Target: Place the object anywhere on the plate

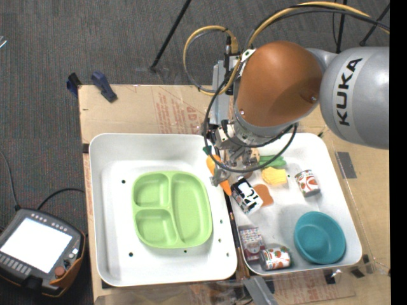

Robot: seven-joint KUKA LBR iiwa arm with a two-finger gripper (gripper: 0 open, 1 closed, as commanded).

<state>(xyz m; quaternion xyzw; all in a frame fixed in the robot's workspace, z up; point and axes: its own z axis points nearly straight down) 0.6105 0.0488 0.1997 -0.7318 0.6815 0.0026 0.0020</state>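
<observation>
1. The big grey arm (356, 97) with its orange band reached in from the right and hung low over the left side of the right bin (334, 164).
2. The left bin (105, 170) sat beside it on the bench (146, 103), and in it lay the green plate (172, 210) with three parts.
3. A teal bowl (320, 236) sat in the near right corner of the right bin.
4. The claw (236, 161) was down among the small things by the bin's left wall. Cables and the wrist hid its tips, so it could not be told whether it was open or closed.
5. Just below the claw lay a small black and white box (247, 196), beside some orange and yellow toy food (275, 176).
6. Two little cans (307, 182) and a small packet (252, 240) lay well apart from the claw.
7. The step looked like the pick. The box seemed the likely thing to take, though that was a guess. Nothing lay on the plate yet.
8. Next, the arm would need a firm hold, a lift over the bin walls, and a move left to the plate.
</observation>
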